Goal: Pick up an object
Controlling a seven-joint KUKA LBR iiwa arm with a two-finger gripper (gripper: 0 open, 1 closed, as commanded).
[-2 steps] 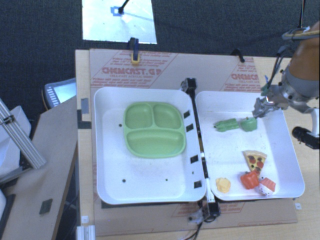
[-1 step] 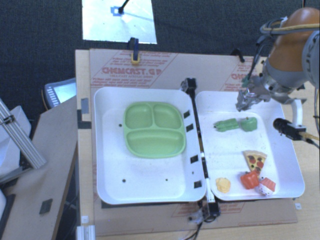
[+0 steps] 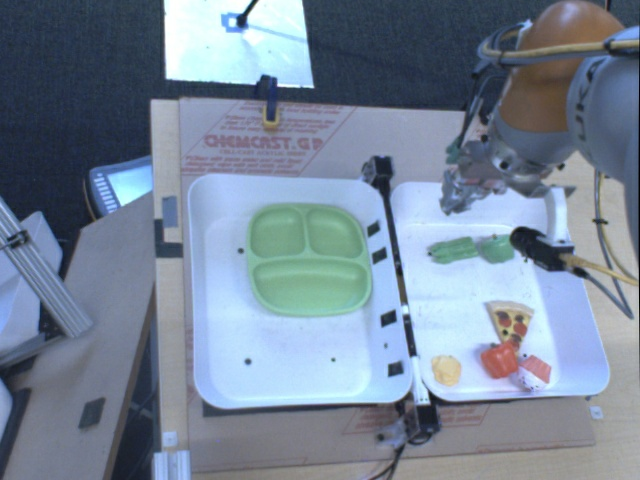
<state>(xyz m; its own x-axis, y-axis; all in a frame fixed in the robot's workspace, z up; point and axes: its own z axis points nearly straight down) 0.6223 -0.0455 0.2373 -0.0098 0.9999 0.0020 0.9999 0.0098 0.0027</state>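
Note:
My gripper hangs over the far part of the right bin, a little above and behind a green toy that lies in the bin. Nothing shows between its fingers. Nearer the front of that bin lie a pizza slice, a red toy, a red-and-white piece and a small yellow piece. A green divided plate sits in the left bin.
A black divider with clips runs between the two bins. A yellow clamp stands at the back of the bench. A grey device rests off the bench's left side.

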